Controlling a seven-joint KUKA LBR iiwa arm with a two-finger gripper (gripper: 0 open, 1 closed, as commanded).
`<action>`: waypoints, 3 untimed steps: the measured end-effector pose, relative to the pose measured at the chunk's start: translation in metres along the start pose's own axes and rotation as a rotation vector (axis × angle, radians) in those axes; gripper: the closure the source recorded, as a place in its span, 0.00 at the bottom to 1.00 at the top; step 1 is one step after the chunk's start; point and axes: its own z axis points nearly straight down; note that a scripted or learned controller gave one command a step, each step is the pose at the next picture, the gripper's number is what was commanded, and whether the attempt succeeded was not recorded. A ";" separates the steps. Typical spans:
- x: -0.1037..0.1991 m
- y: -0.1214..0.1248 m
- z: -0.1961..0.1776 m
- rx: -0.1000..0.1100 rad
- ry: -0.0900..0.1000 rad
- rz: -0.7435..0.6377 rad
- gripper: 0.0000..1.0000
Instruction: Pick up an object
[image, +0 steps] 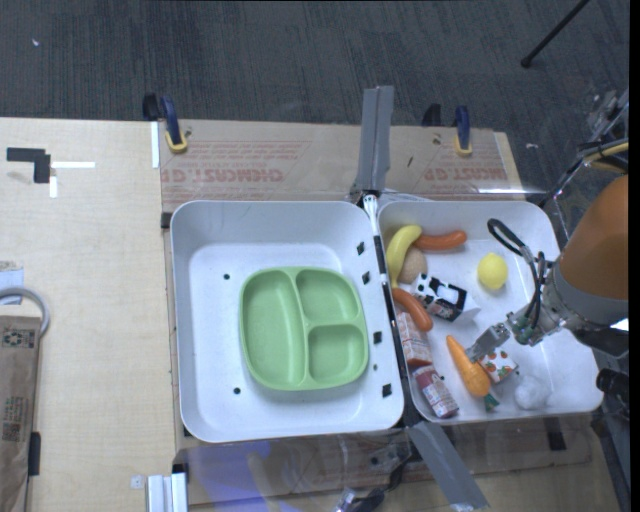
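Orange and tapered, a carrot (467, 366) is lying in the right bin (540, 215), just beside the gripper (490, 340), which is hovering with fingers apart, holding nothing. Crowding is looking like the hazard: a packet (432, 385) and a small toy (499, 372) are touching the carrot, so closing fingers may snag or nudge them instead.

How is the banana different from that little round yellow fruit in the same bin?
The banana is long and curved; the round fruit is a small ball. The banana lies against the bin's left wall, touching a sausage-like toy; the round fruit sits apart, nearer the right. Both are yellow and lie in the right bin.
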 end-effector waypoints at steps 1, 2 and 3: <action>0.015 0.005 0.061 0.002 0.002 -0.237 0.00; 0.014 0.006 0.052 0.000 0.002 -0.234 1.00; 0.083 0.088 -0.089 0.001 -0.001 -0.269 1.00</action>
